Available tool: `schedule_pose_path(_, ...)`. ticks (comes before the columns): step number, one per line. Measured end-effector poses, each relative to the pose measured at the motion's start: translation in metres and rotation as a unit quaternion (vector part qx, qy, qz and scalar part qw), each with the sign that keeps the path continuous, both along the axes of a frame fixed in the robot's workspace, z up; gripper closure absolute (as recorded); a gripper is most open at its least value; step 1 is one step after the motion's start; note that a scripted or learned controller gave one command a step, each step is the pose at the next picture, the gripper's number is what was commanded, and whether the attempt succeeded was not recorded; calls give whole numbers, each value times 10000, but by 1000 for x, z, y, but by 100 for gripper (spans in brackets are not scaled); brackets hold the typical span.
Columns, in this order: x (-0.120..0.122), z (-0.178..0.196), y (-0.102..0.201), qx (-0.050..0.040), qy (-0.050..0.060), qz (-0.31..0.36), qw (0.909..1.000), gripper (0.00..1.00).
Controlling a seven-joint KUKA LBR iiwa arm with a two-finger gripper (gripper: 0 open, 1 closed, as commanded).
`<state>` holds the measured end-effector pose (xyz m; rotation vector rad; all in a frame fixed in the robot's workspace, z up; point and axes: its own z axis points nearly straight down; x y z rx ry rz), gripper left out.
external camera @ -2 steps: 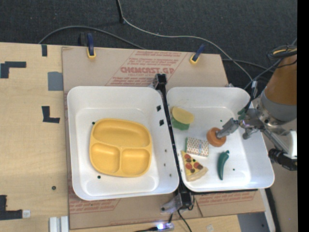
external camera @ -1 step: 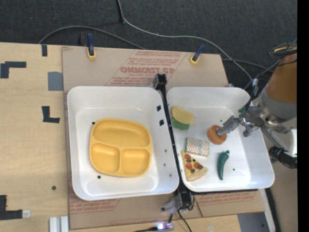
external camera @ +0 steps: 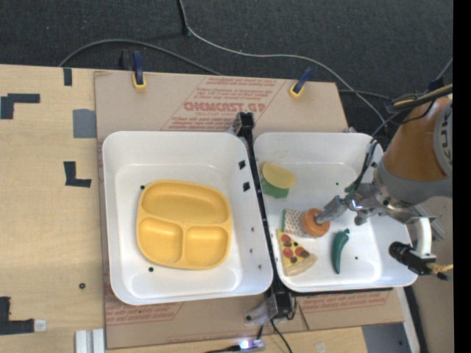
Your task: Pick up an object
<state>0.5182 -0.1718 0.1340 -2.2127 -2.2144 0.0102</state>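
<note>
Two shallow white bins side by side on the bench, clamped onto a cardboard sheet by yellow clips at its far edge; likely fixed that way so the bins cannot slide under the arm's pushes.

Left bin: one yellow divided plate, three compartments, lying flat near the middle, well apart from everything else.

Right bin: four small toys clustered toward the divider side and the near edge. Yellow-and-green round toy, perhaps a lemon or taco shape, close to the divider toward the far side. Toy pizza slice flat near the near-left corner. Green toy pepper lying lengthwise just right of the pizza slice, not touching it. Orange round toy sitting on or against a small checkered piece, between the round yellow toy and the pizza slice.

Arm reaching in from the right edge of the right bin, orange band above the wrist. Gripper angled down and leftward, tip right at the orange round toy, apparently touching its upper right side. State of jaws: cannot tell, too small and foreshortened to read whether spread or closed on anything.

Judged step: closing in on the orange toy as the pick target, grasp not confirmed. Risk: neighbours crowd close, and a round toy may roll away from the contact.
</note>
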Motion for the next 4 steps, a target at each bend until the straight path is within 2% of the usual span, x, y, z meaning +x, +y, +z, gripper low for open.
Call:
schedule_pose_path(1,6,-28,0,-22,-129,5,9999,0)
schedule_pose_path(2,9,-20,2,14,-131,13,9999,100)
schedule_pose_path(3,0,30,0,-17,-55,4,10000,100)
schedule_pose_path(4,3,80,-11,-23,-63,2,10000,100)
